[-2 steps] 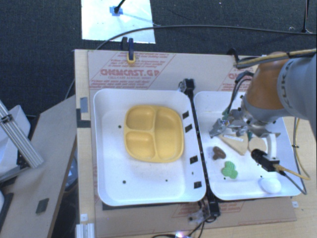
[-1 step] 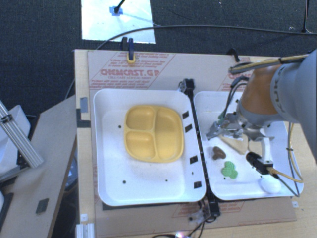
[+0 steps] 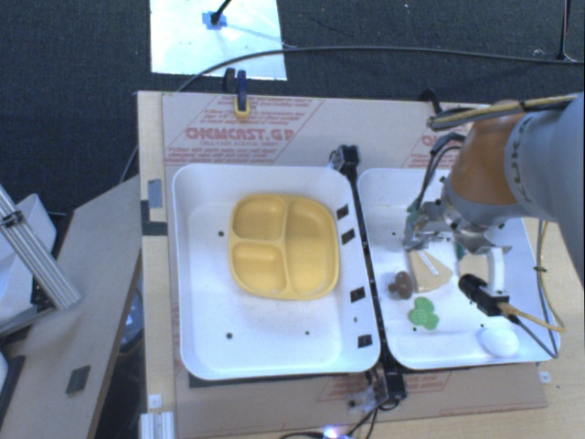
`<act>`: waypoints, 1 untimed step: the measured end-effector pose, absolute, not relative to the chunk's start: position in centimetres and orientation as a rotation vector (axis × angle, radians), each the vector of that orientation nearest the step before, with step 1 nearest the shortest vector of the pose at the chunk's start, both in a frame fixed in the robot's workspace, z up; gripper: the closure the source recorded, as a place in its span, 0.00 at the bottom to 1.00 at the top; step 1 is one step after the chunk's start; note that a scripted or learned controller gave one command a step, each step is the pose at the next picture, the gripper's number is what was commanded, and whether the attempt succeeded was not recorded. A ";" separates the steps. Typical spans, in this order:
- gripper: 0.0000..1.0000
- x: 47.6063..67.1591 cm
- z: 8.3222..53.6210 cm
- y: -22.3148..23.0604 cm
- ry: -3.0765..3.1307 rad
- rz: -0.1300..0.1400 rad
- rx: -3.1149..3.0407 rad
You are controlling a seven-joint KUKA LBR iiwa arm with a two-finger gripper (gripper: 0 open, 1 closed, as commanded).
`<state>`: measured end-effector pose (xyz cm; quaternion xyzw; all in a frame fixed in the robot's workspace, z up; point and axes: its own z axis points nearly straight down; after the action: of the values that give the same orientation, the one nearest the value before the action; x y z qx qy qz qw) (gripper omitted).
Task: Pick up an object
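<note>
Gripper (image 3: 422,236) above tan wedge (image 3: 428,271), long axis slanting down-right

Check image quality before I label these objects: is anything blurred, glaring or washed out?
Camera view: lighting even and soft, shadows faint; white egg-shaped object nearly blends into the right bin; small brown object too soft to identify; yellow divided plate sharp.

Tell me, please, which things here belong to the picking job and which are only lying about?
For the job:
end effector
tan flat piece
brown lump
green toy
white egg
right bin

Lying about:
yellow divided plate
left bin
blue clamp
</note>
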<state>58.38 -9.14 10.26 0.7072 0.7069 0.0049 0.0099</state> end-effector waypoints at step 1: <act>1.00 58.1 16.6 -9.0 2.222 0.007 2.213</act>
<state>58.13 -8.96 16.59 0.7057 0.7085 0.0023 0.0028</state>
